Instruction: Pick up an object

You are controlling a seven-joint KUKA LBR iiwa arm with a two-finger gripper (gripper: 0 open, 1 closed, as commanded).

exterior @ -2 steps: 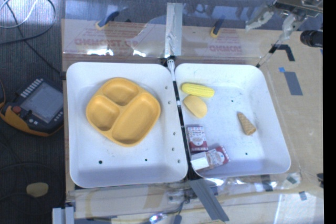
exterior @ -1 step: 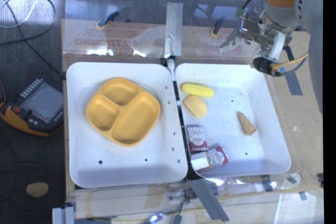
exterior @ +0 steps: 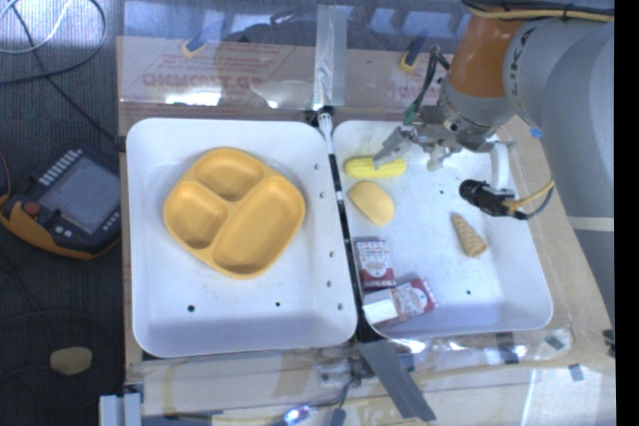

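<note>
Dark carpet surrounds two white bins (exterior: 150,314); gripper (exterior: 412,151), fingers spread, hovers by a yellow banana (exterior: 374,168).

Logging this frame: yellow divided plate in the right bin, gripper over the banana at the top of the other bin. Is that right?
One slip: the camera view shows the yellow divided plate in the left bin, not the right. The rest holds: the gripper is over the banana at the top of the other bin, the right one.
</note>
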